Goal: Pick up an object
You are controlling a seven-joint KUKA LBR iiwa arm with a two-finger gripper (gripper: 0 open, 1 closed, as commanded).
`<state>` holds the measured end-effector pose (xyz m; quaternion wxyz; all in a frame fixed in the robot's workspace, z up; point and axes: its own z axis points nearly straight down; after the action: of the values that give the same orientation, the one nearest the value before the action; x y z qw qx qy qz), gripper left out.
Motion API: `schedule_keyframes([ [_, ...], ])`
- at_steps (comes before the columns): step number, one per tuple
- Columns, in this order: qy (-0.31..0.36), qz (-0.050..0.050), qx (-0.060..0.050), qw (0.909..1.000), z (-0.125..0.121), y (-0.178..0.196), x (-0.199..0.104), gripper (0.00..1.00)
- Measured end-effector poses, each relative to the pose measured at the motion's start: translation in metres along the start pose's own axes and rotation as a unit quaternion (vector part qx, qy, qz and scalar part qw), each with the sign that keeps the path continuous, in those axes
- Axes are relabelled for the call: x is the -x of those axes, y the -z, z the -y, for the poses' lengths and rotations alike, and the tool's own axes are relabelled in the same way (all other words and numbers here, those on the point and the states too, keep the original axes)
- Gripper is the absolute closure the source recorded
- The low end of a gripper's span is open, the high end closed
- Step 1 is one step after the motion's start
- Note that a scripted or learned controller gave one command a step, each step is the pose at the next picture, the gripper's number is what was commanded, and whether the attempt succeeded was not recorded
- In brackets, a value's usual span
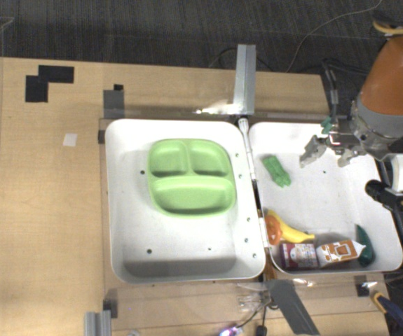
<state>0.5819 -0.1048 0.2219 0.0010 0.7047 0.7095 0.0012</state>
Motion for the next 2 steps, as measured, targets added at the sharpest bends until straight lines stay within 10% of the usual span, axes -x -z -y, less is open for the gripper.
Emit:
schedule_keyframes([
  [2,0.092,0.001,0.002,0.9958,-0.073,-0.125,0.000,0.00],
])
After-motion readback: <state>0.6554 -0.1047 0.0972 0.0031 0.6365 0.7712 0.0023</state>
